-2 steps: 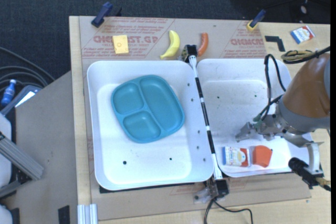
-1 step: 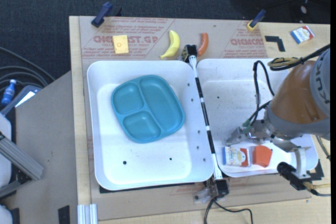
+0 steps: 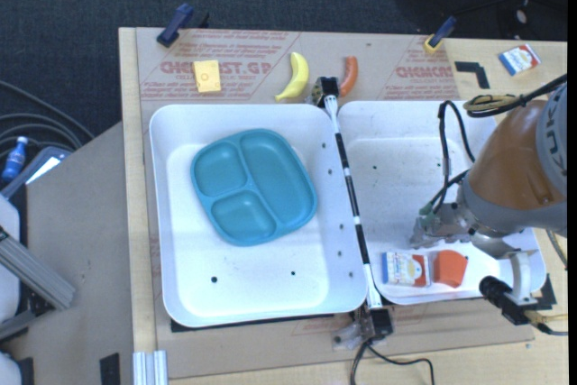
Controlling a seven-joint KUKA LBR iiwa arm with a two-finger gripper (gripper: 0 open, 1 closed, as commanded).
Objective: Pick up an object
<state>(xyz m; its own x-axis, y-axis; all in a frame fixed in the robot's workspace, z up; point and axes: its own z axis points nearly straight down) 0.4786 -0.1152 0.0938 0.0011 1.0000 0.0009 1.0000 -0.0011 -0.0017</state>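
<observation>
The arm (image 3: 516, 162) reaches in from the right of the frame and bends down over the right bin (image 3: 397, 140), so its bulk covers much of that bin's right half. The gripper (image 3: 433, 228) sits low in the lower right of the frame, just above the bin's near edge. From this slanted view the wrist hides its tip, and I cannot tell whether it is spread or closed; nothing is visibly held in it.

The likely targets lie just below it, against the bin's lower wall: a small white carton (image 3: 405, 269) with red and blue print, and an orange-red block (image 3: 450, 269) touching or just beside the carton on its right. They lie pushed up to the bin's rim, probably because loose things slide there, which leaves little room on the wall side for a grasp. The gripper appears nearer the block than the carton, so the approach seems aimed there, though that is a judgement.

The left bin (image 3: 176, 221) holds a blue divided plate (image 3: 252, 185) in its upper half, flat and well apart from the arm. It is wide and shallow, a poor fit for a two-finger grasp, which may be why the arm works in the other bin.

A toy banana (image 3: 293, 77), an orange carrot-like piece (image 3: 349, 75) and a yellow tile (image 3: 206, 77) rest on the cardboard ledge (image 3: 243, 59) beyond the bins, outside the working area.
</observation>
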